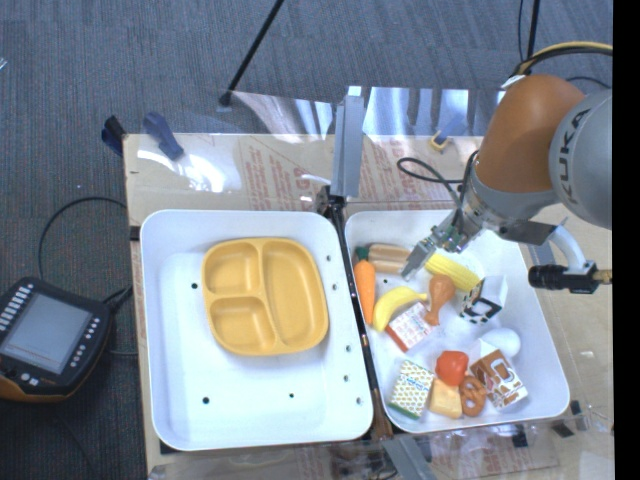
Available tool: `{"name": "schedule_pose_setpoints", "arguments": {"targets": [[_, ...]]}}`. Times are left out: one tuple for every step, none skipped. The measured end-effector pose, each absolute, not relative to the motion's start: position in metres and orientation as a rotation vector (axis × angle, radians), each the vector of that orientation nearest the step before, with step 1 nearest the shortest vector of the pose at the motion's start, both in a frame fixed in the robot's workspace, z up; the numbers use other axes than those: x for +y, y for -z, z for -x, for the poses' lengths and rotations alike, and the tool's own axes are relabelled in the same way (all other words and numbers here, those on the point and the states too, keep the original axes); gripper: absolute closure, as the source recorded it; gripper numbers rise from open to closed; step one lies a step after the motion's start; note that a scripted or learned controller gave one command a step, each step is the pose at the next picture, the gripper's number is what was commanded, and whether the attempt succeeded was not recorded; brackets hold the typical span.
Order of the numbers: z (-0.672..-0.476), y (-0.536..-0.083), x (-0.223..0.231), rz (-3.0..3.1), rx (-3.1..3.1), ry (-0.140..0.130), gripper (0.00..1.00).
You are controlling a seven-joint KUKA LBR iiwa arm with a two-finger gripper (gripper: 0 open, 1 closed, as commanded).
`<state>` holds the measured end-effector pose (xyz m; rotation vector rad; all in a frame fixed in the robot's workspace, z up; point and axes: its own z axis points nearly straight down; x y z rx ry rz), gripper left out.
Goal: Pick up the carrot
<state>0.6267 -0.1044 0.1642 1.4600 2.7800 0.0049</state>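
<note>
Looking from the left, we see a grey handheld control pendant with a dark screen (45, 338) lying on the floor beside the bench. Next comes the left shallow white bin (170, 408), which holds a yellow plastic plate with three compartments (266, 295).

In the right shallow white bin (545, 353), the small orange toy carrot with a green top (365, 288) lies lengthwise along the left wall, untouched. Just beside it to the right we see a curved yellow toy banana (397, 303), with a tan toy hot dog (388, 256) above both. Further right lie a yellow corn cob (452, 269), a brown drumstick (438, 296), a red tomato (452, 366) and a pretzel (471, 396).

The two-finger gripper (425, 253) hangs over the hot dog's right end, right of the carrot and apart from it. Its fingers stand spread, with nothing between them.
</note>
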Motion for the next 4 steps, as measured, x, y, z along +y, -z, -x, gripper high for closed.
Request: {"name": "schedule_pose_setpoints", "arguments": {"targets": [[-0.574,-0.081,-0.089,-1.366,2.842,0.003,0.0],[-0.63,-0.084,-0.113,-2.099,2.344,0.004,0.0],[-0.596,-0.1,-0.169,-2.001,2.428,0.002,0.0],[-0.546,-0.089,-0.146,-1.887,2.506,-0.005,0.0]]}}
